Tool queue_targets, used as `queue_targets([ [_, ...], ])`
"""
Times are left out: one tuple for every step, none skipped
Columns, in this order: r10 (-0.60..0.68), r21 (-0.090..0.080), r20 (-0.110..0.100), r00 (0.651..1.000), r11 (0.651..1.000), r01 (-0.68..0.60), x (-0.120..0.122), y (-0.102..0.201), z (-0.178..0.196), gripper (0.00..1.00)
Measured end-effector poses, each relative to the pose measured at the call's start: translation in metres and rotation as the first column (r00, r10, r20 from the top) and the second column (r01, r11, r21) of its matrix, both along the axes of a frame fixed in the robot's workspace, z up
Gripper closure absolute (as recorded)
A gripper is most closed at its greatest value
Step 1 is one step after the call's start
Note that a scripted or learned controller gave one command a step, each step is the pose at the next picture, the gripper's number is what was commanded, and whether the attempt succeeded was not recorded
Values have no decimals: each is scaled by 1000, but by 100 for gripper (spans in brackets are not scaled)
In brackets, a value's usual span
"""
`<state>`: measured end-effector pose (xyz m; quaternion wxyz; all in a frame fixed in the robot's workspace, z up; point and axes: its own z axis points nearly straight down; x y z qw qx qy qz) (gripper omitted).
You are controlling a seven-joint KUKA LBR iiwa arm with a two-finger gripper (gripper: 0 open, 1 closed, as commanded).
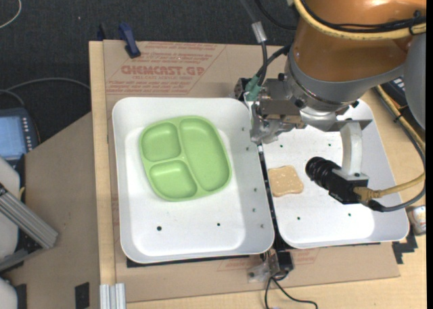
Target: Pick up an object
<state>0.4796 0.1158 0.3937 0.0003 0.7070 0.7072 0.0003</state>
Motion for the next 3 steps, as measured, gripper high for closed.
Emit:
queue_targets([
  [11, 6, 7, 1000, 1000, -11, -1, 91, 61, 100],
  [-4, -2, -6, 1000, 1000, 4, -1, 57, 40, 100],
  [-5, -3, -9, 1000, 1000, 5, -1, 23, -19, 100],
])
